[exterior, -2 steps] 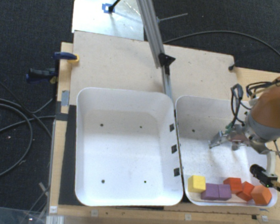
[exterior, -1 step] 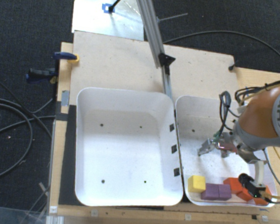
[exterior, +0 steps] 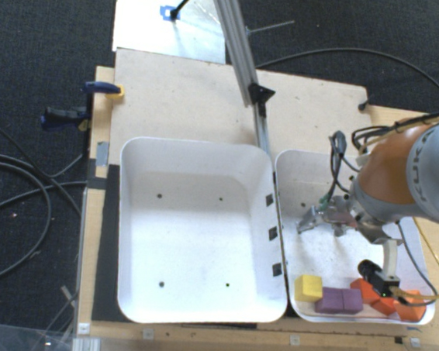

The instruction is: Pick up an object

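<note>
A yellow block (exterior: pixel 309 288), a purple block (exterior: pixel 339 301) and orange blocks (exterior: pixel 382 306) lie in a row at 6 o'clock in the right bin (exterior: pixel 305 172). They sit close together along its near rim, with the purple one touching the yellow. The end effector (exterior: pixel 312 219) hangs over the bin's 9 o'clock side, near the wall shared with the left bin (exterior: pixel 193 207) and apart from the blocks; I cannot tell whether it is open or closed. Bare white floor runs from the bin's centre to 12 o'clock. Pale tabletop (exterior: pixel 212 100) lies beyond both bins.
</note>
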### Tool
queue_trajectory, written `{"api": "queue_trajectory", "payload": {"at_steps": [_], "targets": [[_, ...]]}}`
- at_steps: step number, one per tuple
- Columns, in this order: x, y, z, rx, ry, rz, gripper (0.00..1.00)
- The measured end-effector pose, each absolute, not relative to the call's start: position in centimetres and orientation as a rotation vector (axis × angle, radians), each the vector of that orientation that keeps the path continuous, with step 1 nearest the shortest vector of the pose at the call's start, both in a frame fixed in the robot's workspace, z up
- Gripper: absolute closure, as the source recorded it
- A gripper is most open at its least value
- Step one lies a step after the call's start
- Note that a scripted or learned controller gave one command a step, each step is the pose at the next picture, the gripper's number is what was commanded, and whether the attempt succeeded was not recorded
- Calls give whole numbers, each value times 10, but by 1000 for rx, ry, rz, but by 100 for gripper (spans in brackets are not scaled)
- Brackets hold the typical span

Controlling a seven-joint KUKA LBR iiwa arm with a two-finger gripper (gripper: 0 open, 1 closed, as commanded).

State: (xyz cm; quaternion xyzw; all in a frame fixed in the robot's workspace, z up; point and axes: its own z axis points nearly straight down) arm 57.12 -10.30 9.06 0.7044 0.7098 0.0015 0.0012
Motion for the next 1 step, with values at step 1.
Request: {"api": "queue_trajectory", "payload": {"at_steps": [1], "targets": [[583,-119,91,2217,2222,3,0]]}}
